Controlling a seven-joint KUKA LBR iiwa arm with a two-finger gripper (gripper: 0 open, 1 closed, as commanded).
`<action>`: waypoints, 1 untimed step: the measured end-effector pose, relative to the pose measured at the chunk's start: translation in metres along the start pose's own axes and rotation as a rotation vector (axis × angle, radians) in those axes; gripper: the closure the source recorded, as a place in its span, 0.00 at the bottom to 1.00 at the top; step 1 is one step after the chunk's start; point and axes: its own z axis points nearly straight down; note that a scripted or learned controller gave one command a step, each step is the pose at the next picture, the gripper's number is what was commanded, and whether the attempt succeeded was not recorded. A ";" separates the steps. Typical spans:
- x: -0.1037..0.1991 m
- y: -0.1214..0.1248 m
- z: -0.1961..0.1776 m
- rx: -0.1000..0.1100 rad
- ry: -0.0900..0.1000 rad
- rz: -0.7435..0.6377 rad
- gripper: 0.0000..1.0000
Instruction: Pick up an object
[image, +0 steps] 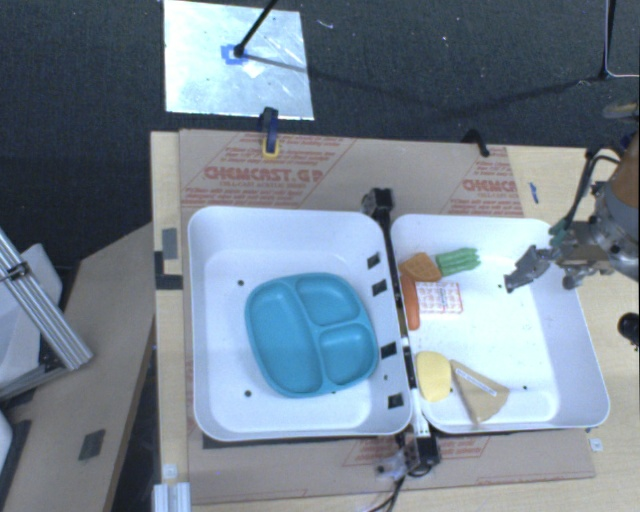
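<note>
Gripper (522, 272) position: above the upper right part of the right bin (570, 400), at the end of the arm (612, 235) entering from the right edge. Finger spacing cannot be determined from this view, and nothing is visible between the fingers.

Right bin contents (all grouped along its left side, well apart from the gripper):
- green toy vegetable (457, 261), uppermost, just beside an orange wedge (420, 268);
- red-and-white patterned packet (438, 298), just below these;
- slim orange stick (412, 304), lying along the bin's left wall;
- yellow rounded piece (433, 375), near the lower left corner;
- tan triangular slice (480, 392), just beside the yellow piece.

Left bin (215, 400) contents: one blue divided tray (308, 332) with three compartments, roughly central.

Both bins rest on a cardboard sheet (300, 170) printed with red lettering.
</note>
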 end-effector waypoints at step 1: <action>0.000 0.002 -0.006 -0.011 -0.002 -0.003 0.00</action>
